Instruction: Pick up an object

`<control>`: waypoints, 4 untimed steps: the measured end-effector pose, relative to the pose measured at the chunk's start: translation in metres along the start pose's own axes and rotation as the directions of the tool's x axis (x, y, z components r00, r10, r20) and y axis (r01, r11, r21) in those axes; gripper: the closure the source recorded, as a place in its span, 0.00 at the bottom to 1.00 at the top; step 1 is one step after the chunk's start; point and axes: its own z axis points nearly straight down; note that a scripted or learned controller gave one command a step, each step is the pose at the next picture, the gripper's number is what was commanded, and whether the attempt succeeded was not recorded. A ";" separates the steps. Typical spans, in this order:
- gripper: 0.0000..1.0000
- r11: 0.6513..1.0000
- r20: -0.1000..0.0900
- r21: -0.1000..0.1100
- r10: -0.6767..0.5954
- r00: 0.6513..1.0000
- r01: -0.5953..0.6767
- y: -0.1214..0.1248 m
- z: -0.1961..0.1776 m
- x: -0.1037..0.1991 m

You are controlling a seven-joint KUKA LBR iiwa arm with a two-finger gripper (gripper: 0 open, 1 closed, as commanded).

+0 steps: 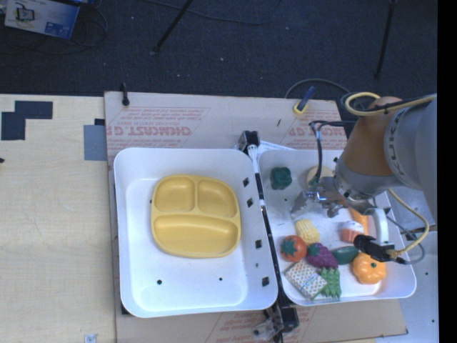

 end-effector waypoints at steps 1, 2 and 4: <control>0.00 1.000 0.000 -0.005 -0.001 1.000 0.001 -0.049 0.009 0.047; 0.00 1.000 -0.001 -0.005 0.001 1.000 -0.001 -0.069 0.009 0.029; 0.00 1.000 -0.004 -0.002 0.004 1.000 -0.004 -0.069 -0.001 0.029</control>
